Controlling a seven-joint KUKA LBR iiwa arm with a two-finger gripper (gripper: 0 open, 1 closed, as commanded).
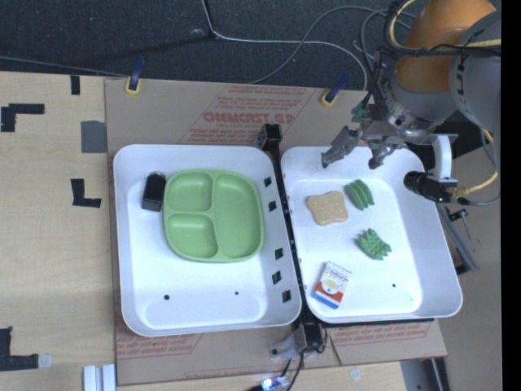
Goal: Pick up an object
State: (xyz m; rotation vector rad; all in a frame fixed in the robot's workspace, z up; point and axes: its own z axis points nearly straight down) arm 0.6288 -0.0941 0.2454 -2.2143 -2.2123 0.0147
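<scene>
My gripper [356, 155] hangs open over the far edge of the right bin [423, 296], its two fingers spread with nothing between them. Just below it lie a tan slice of toast [327, 208] and a green pea pod [359, 194]. A second green vegetable piece [374, 244] lies further toward the front. A small white, orange and blue carton [331, 286] rests near the bin's front. The left bin [138, 300] holds a green divided plate [214, 216] and a small black block [154, 191] at the plate's left.
A black divider with clips [278, 218] runs between the two bins. Cables [269, 43] trail across the dark surface behind the bench. The arm's grey and orange wrist [440, 39] looms over the right bin's far right corner.
</scene>
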